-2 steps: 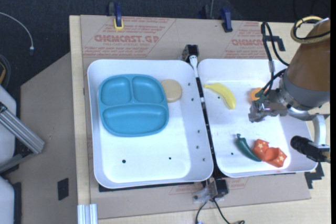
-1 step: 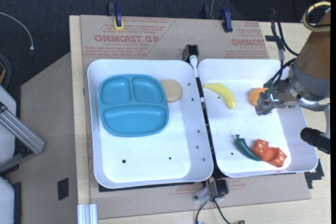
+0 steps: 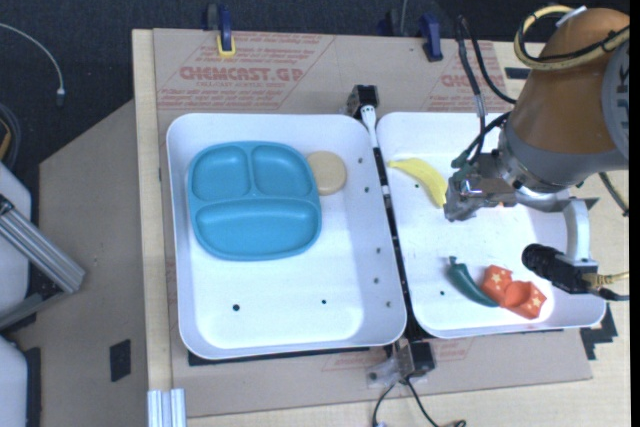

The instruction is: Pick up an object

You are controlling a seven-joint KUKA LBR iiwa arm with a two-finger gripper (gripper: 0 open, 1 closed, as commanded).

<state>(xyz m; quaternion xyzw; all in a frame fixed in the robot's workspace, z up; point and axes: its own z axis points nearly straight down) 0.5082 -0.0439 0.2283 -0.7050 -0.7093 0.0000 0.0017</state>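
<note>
I see the arm (image 3: 565, 85) reaching in over the right bin (image 3: 420, 300), its orange band sitting above the wrist. The gripper (image 3: 462, 205) hangs over the middle of that bin, just beside the banana (image 3: 423, 178), which lies near the bin's far-left corner. From this angle I cannot tell whether the jaws are spread or pressed together, and I see nothing between them.

Near the front edge of the right bin I have a green pepper (image 3: 462, 279) lying curved, and touching it on the right a red toy (image 3: 512, 290) made of a couple of blocky pieces. A black part (image 3: 553, 266) of the arm's gear hangs just above the bin's front-right corner.

In the left bin (image 3: 280, 320) a blue divided plate (image 3: 256, 200) with three compartments lies flat toward the far-left part. A round tan cookie (image 3: 327, 172) rests just beside the plate's right rim, near the bin's far edge.

Both bins sit side by side on a cardboard-covered surface (image 3: 160, 215), with blue clamps (image 3: 223, 27) at its far edge.
</note>
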